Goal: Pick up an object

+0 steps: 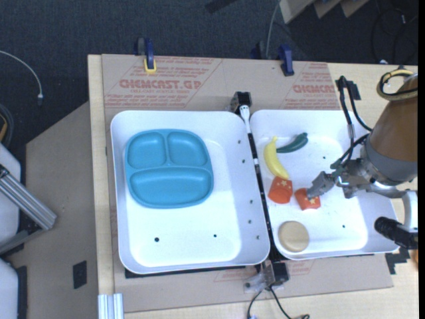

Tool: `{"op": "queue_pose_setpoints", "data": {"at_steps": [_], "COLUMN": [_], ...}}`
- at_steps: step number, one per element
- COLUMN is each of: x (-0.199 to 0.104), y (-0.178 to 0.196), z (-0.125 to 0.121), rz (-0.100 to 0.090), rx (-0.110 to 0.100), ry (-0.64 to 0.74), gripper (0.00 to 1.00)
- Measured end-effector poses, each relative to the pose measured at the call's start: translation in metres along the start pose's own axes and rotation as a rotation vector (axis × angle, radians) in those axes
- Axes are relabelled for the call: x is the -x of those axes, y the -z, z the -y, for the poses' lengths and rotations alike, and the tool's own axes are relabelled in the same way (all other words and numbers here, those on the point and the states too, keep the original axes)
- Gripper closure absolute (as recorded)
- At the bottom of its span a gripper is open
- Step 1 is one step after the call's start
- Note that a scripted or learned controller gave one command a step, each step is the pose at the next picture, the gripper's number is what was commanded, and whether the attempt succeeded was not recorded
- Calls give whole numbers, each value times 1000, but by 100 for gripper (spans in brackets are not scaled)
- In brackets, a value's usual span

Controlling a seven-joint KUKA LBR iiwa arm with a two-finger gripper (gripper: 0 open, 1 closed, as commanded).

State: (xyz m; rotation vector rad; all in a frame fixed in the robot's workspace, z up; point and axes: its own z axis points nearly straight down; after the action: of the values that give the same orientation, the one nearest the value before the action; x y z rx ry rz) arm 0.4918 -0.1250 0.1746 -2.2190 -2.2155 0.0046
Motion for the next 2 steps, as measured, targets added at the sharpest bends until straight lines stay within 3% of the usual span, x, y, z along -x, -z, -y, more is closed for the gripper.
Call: {"op": "queue_pose_setpoints", "data": {"at_steps": [2], "x": [-4], "y": [-93], "z": [1], "rz": [0], "rx": [2], "ry": [0], "gripper": [0]}}
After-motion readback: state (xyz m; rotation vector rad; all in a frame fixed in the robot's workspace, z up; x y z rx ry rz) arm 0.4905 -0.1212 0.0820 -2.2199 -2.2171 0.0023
